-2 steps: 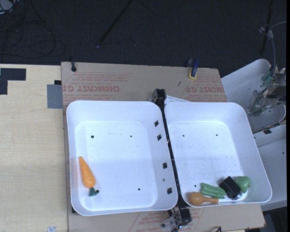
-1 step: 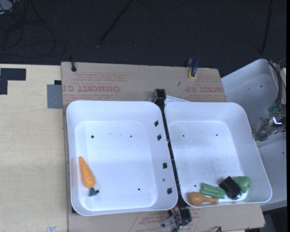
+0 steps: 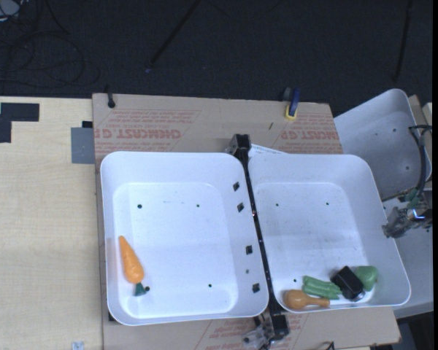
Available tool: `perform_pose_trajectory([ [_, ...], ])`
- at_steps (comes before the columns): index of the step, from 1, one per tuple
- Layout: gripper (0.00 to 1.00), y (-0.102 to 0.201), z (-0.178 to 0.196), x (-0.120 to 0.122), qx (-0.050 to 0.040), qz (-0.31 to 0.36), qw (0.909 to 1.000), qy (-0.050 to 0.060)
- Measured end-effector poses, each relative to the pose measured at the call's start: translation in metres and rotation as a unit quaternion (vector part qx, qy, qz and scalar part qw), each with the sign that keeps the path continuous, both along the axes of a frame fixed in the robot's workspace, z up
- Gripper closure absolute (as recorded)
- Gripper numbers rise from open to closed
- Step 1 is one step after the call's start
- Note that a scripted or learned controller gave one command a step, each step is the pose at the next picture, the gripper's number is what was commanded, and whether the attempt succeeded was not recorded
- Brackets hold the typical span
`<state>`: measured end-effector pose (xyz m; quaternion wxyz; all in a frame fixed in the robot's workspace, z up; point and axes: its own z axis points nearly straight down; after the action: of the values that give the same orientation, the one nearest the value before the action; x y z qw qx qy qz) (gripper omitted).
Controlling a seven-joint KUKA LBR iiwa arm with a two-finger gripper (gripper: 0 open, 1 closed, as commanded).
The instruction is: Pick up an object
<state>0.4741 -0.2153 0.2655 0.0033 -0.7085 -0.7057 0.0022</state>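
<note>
So far nothing is picked: the gripper [image 3: 403, 223] sits just off the right bin's [image 3: 315, 168] right edge, and whether it is open or closed I cannot tell. A carrot [image 3: 131, 260] lies near the left bin's [image 3: 168, 166] front-left corner. A green pod [image 3: 322, 287], a black block [image 3: 347, 281] and an orange piece [image 3: 304, 300] cluster at the right bin's front-right corner. Next, I judge, the gripper must descend over that cluster.

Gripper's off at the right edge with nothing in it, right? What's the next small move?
Probably swing the gripper left and toward the right bin's near corner, stopping above the cluster there: black block, green pieces, orange piece. It sits outside the bin, and those are the nearest things; the carrot lies in the left bin.
</note>
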Motion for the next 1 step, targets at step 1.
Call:
perform_pose_trajectory([
  [1,1.00,0.0011,0.0642,0.0021,-0.0017,0.002,1.0000,-0.006],
])
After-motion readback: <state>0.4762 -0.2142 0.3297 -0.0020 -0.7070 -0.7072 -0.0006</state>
